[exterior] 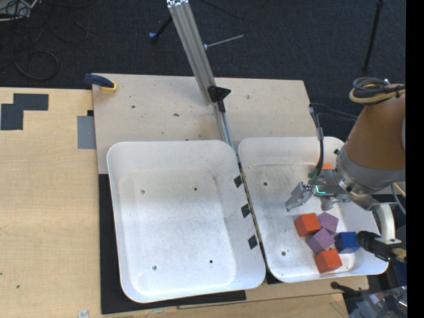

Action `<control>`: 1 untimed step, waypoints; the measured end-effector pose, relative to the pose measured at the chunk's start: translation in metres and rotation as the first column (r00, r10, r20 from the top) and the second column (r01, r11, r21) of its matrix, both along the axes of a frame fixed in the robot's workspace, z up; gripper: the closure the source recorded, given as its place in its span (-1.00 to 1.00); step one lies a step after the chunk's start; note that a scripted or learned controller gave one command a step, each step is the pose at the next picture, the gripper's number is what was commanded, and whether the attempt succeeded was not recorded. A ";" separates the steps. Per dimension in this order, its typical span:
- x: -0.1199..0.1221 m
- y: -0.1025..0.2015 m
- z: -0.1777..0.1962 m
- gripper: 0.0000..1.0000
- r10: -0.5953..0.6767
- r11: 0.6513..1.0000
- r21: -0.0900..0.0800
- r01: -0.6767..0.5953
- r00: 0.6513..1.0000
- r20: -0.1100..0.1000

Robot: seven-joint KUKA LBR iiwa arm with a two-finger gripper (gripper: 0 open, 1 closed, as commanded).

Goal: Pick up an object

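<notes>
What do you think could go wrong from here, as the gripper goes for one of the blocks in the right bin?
1. The blocks lie tightly clustered: an orange block touches a purple block, so a finger might land on a neighbour rather than beside the target.
2. The lower orange block and the blue block sit near the right bin wall, which may crowd the gripper.

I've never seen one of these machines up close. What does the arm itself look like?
The arm is a thick rounded body, orange-brown on its upper part and grey below. A loop of pale cable lies on top of it. At its tip sits a small grey metal end effector with a tiny green light beside it. A white part with a black piece sits lower down, near the bin's corner.
</notes>
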State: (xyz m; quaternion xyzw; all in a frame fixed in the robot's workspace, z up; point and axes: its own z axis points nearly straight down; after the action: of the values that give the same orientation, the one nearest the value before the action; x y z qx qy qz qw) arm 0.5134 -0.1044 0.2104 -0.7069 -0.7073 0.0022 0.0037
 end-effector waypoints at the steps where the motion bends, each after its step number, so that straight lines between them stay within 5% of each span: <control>1: 0.001 -0.002 0.002 -1.00 -0.005 1.000 -0.001 0.005 1.000 0.005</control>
State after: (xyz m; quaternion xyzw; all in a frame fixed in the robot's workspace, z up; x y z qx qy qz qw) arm 0.5141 -0.1062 0.2123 -0.7085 -0.7057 0.0007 0.0014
